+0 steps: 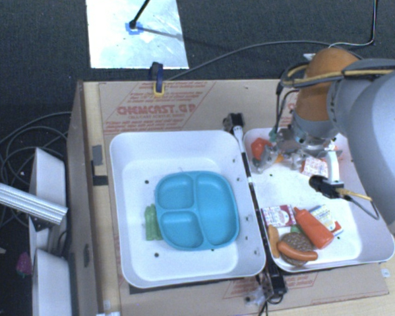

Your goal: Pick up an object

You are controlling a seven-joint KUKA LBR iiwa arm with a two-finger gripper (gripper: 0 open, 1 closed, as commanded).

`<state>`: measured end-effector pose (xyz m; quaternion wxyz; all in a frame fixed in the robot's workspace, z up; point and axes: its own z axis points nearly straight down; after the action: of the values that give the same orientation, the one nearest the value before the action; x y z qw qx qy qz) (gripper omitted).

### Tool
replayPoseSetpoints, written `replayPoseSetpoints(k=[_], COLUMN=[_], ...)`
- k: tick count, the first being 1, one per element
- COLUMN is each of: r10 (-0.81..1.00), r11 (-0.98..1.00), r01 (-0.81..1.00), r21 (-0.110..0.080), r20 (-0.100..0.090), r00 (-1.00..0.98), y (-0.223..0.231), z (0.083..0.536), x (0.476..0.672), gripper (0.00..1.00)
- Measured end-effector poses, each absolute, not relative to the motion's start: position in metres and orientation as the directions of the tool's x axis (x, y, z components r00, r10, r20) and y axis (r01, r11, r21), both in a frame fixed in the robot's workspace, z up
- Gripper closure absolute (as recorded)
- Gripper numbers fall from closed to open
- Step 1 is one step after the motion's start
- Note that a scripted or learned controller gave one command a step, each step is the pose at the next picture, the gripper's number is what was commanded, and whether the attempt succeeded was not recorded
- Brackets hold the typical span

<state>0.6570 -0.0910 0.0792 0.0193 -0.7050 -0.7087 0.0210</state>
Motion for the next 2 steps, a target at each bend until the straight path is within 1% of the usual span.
replayPoseSetpoints(k=[1,2], r10=[1.000,1.000], r11=[0.005,0.004], r01=[0.998,0.999], r21=[-0.057,-0.049], r20=[0.001,-0.001], r00=[-0.005,-0.004], y=[-0.0920,-0.0924], z=[0.0792,0.0871], x=[0.6572,0.6579], gripper=[0.00,0.00])
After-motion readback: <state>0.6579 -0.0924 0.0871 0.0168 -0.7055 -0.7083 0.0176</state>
